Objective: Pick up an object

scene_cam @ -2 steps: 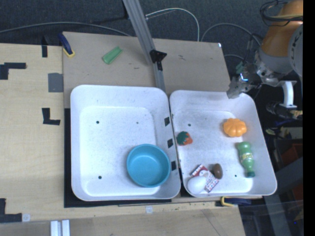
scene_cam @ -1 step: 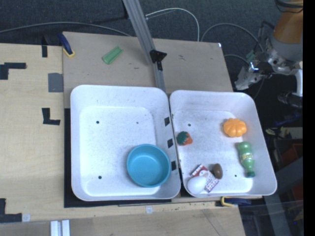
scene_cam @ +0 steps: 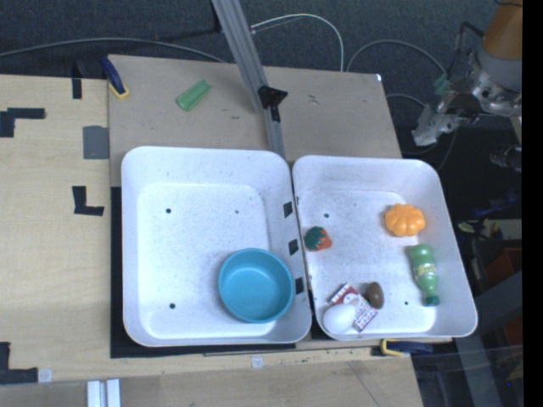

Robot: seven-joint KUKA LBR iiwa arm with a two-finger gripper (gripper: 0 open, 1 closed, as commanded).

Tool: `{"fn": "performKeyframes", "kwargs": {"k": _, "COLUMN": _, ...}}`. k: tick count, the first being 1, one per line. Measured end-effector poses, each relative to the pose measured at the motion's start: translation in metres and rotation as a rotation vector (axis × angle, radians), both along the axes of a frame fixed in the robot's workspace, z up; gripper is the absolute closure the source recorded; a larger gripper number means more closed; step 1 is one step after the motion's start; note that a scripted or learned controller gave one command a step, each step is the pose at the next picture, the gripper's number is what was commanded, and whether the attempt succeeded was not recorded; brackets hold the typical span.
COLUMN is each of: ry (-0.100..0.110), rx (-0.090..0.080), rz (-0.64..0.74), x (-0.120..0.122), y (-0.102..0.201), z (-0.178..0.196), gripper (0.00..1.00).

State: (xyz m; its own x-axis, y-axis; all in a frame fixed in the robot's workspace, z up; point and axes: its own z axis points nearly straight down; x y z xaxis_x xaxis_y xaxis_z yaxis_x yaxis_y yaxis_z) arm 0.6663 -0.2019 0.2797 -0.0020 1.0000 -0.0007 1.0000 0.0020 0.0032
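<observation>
The right bin point(scene_cam: 441, 195) holds several small items: an orange pumpkin-like toy point(scene_cam: 404, 220), a green bottle point(scene_cam: 424, 272), a small red and green fruit point(scene_cam: 318, 238), a white egg point(scene_cam: 338, 319), a brown lump point(scene_cam: 374, 294) and a red and white packet point(scene_cam: 360, 310). In the left bin point(scene_cam: 144, 176) a blue bowl point(scene_cam: 254, 284) sits at the front right. My gripper point(scene_cam: 428, 131) hangs beyond the right bin's far right corner, outside the bin and well above the bench. It carries nothing that I can see.
A grey pole point(scene_cam: 242, 41) slants down to the gap between the bins at their far edge. A green block point(scene_cam: 193, 95) and a blue and yellow clamp point(scene_cam: 114, 77) lie on the bench behind the left bin. Cables loop behind the bench.
</observation>
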Motion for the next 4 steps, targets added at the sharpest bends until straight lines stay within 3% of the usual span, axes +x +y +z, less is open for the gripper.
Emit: {"fn": "performKeyframes", "kwargs": {"k": 4, "ry": 0.006, "rx": 0.001, "rz": 0.003, "x": -0.013, "y": 0.194, "z": -0.017, "gripper": 1.00}}
